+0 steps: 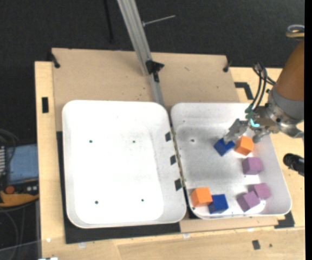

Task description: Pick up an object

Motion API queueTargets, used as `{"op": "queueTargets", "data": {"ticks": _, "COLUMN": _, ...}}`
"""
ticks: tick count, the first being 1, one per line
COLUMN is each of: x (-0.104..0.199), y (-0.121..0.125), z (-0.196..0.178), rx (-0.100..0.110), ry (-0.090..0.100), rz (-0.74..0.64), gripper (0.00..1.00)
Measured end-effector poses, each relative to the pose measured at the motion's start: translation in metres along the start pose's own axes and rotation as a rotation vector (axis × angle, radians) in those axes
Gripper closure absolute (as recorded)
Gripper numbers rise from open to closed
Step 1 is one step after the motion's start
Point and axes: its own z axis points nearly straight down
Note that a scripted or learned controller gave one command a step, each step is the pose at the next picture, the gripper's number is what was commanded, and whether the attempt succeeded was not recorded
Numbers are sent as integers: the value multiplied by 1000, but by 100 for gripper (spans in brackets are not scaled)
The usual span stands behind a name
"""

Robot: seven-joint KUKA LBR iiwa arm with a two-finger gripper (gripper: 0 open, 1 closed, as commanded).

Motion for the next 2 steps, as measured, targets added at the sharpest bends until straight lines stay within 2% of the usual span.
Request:
{"op": "queueTargets", "data": {"ticks": 1, "x": 0, "y": 1, "z": -2, "rx": -4, "ry": -1, "rz": 1, "gripper": 0}}
{"op": "queueTargets", "data": {"ticks": 2, "x": 1, "y": 5, "z": 42, "rx": 1, "ry": -2, "rz": 4, "gripper": 0}}
